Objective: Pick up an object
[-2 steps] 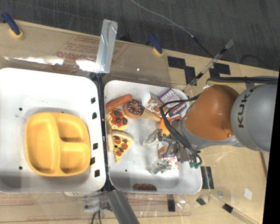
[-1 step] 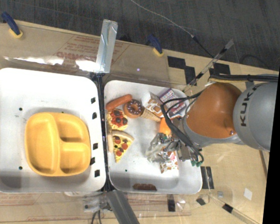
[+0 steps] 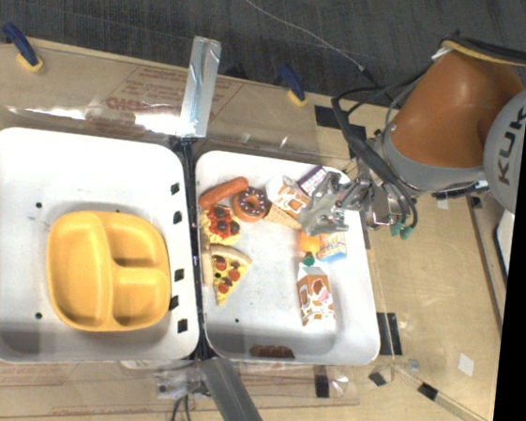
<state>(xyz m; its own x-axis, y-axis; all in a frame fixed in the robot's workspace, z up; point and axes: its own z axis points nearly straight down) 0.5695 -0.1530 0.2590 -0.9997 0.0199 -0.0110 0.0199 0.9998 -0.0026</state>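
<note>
Hovering over a small white carton (image 3: 292, 200), the gripper (image 3: 324, 209); grip unclear.

Tray (image 3: 105, 270) in L bin (image 3: 23, 159); pizza slice (image 3: 228, 271), carton (image 3: 315, 297) in R bin (image 3: 353, 328).

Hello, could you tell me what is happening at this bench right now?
A grey and orange arm reaches in from the right, with its gripper low over the upper right part of the right bin. That bin holds toy food: a pizza slice, a hot dog, a donut and a small carton, among others. Nothing is visibly held yet. The left bin holds a yellow divided tray.
</note>
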